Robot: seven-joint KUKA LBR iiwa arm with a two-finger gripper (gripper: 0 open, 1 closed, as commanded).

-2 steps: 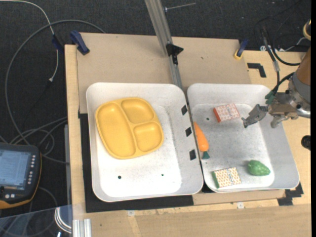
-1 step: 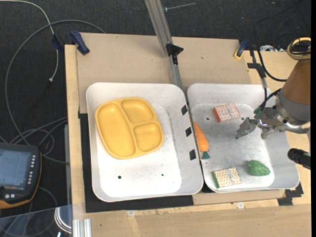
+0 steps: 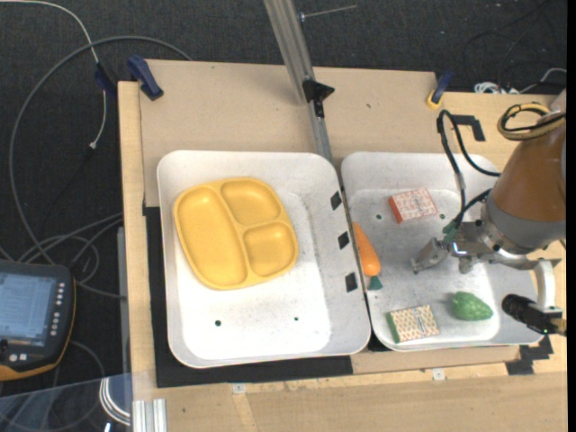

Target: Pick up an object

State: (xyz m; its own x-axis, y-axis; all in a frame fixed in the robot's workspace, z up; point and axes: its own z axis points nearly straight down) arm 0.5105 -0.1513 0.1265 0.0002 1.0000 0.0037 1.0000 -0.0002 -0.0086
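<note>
In the right bin (image 3: pixel 396 171) lie a carrot (image 3: pixel 366 252) against the left wall, a red block (image 3: pixel 412 206) toward the back, a patterned block (image 3: pixel 413 322) at the front and a green lump (image 3: pixel 471 307) at the front right. The gripper (image 3: pixel 433 256) hangs over the bin's middle, between these things and touching none; its fingers look spread and pinch nothing. The left bin (image 3: pixel 270 331) holds a yellow tray (image 3: pixel 236 231).

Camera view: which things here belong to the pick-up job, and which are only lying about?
For the job:
- tool, over the right bin
- carrot
- reddish block
- patterned block
- green object

Lying about:
- yellow divided plate in the left bin
- tablet beside the bench
- blue clamps
</note>
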